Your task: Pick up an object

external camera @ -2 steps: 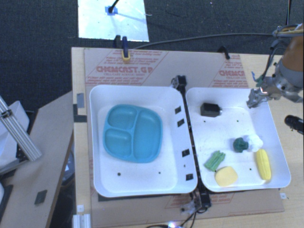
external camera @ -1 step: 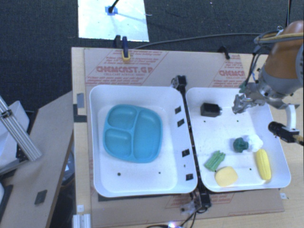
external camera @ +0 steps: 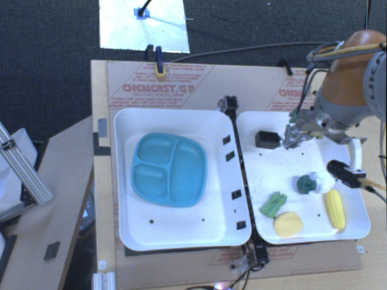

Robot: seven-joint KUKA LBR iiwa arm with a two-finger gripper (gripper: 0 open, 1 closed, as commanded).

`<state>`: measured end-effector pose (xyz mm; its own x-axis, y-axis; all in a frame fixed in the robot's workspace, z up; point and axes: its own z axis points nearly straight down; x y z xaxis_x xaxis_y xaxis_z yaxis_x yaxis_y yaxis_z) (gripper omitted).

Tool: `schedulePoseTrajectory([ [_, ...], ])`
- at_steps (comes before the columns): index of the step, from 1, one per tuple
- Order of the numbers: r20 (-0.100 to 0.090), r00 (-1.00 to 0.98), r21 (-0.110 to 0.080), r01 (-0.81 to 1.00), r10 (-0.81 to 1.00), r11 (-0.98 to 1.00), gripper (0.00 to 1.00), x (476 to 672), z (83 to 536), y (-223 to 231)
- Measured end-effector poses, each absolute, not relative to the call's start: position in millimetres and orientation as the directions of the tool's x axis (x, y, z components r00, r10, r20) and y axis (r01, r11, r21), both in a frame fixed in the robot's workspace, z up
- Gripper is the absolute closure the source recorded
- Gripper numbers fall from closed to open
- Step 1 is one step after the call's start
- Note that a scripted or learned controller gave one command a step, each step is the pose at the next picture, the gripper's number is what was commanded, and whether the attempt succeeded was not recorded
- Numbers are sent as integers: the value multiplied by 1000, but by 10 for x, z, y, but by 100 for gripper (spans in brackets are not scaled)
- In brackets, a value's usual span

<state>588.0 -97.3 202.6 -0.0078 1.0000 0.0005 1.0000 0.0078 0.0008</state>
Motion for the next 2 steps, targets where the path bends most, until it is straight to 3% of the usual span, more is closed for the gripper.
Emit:
schedulePoseTrajectory([
  [1,2,-9,1,1000,1000,9,100,5746,2162,-476],
  [2,2,-9,-2,1000,1000,9,100,5449,2134,27],
])
